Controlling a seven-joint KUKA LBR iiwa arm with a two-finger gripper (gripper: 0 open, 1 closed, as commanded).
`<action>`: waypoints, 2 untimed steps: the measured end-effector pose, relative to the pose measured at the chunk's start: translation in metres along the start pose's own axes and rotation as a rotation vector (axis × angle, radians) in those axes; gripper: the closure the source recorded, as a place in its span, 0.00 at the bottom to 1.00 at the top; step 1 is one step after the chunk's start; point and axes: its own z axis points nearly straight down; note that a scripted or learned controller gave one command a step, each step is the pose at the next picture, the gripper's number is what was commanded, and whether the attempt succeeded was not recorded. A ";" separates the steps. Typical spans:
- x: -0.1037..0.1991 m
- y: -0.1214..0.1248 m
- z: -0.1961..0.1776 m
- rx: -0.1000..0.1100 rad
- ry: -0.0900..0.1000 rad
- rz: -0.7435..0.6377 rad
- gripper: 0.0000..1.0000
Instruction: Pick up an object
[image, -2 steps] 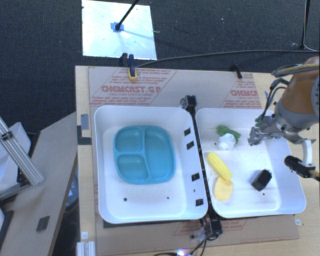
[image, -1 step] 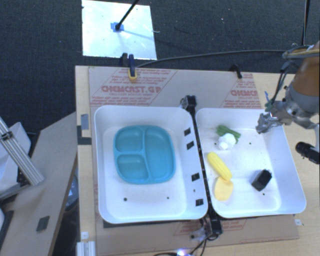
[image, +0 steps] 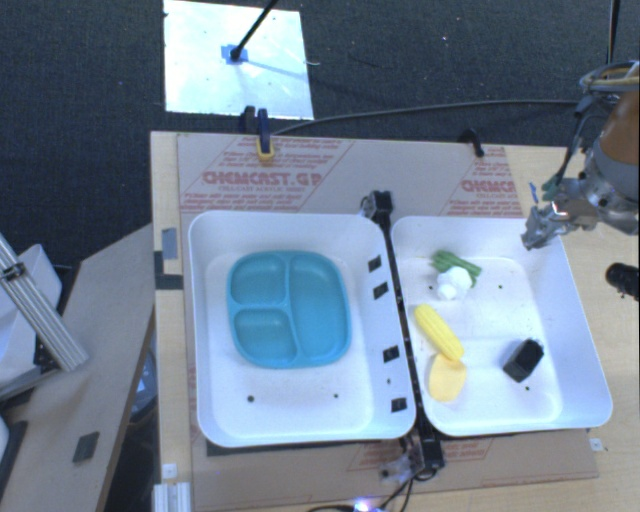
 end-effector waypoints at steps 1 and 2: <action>0.000 0.001 -0.024 0.001 0.000 0.000 1.00; 0.045 0.002 -0.025 0.004 0.002 -0.001 1.00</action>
